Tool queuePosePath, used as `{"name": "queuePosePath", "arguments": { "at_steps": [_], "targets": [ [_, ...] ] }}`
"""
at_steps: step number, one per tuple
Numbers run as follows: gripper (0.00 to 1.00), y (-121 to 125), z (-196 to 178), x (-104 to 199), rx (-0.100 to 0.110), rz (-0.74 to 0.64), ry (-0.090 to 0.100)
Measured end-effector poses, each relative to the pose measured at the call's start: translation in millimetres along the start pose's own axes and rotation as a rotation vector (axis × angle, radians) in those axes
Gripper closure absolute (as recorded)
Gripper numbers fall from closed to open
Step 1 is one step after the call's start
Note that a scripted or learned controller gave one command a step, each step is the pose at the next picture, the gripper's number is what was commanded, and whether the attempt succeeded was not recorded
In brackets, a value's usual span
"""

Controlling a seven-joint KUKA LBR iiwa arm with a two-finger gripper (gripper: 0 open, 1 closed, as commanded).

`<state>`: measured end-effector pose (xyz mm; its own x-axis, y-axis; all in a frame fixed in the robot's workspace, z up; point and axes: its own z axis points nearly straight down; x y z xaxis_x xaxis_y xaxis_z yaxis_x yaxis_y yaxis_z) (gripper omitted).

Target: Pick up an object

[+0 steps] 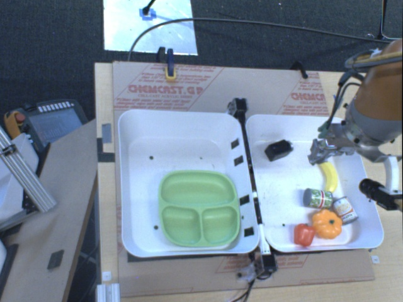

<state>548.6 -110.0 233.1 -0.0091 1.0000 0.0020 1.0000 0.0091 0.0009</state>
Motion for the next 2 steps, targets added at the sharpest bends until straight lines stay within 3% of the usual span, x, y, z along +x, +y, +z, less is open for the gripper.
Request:
{"name": "queuePosePath", "arguments": {
  "at_steps": [2],
  "targets": [
    [1.0,-5,17,105,0.001,0.0,-0.001]
  ]
}}
